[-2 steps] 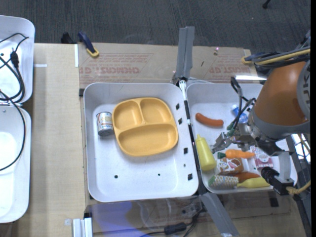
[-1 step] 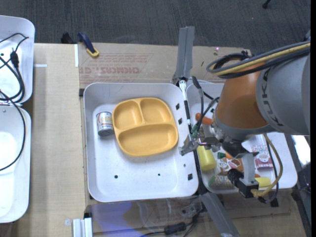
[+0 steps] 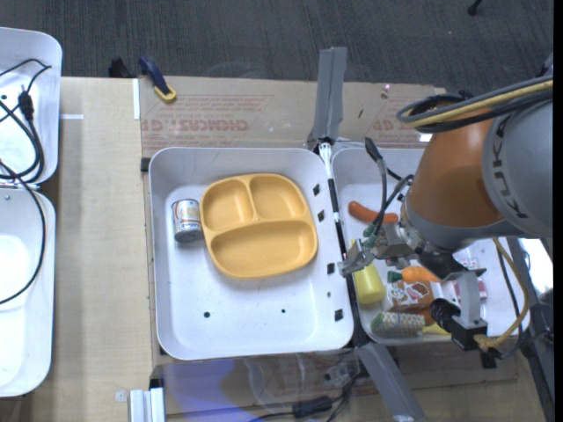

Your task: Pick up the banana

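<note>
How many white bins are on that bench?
2. The left bin holds a yellow divided plate and a small can; the right bin sits beside it, partly hidden under the arm.

Dark grey carpet floor, pale wooden bench, brown cardboard sheet under white bins

Open floor along the lower part of the left bin, lower centre of frame. Blocked above by a yellow divided plate and, just beside it, a small can. Crowded right bin, largely covered by the arm.
</note>
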You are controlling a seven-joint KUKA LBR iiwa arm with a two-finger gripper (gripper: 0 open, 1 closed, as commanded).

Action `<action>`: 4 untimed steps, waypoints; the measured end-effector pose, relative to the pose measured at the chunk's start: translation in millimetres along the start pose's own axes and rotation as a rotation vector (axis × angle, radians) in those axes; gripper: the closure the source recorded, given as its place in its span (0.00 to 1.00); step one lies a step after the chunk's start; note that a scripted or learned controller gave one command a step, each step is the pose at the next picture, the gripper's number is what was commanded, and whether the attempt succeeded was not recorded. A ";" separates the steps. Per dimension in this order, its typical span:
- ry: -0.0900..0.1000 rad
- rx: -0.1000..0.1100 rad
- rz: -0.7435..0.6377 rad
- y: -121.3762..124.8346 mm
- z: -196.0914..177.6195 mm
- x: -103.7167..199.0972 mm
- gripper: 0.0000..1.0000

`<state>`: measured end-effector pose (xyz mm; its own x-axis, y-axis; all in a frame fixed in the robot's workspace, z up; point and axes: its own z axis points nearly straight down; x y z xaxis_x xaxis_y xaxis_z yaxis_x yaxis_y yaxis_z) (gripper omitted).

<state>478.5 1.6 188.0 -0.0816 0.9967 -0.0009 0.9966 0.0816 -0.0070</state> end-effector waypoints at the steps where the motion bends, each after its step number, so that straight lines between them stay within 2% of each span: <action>1: 0.001 0.001 -0.042 -3.5 0.2 -36.2 0.00; 2: 0.002 0.001 -0.028 -9.5 37.8 -103.4 0.00; 3: 0.000 -0.005 -0.002 38.2 -2.4 -21.8 0.00; 4: 0.001 0.001 0.016 -3.8 0.0 -39.3 0.00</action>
<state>477.9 -37.9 188.1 -0.0655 0.9978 -0.0005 0.9978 0.0655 -0.0077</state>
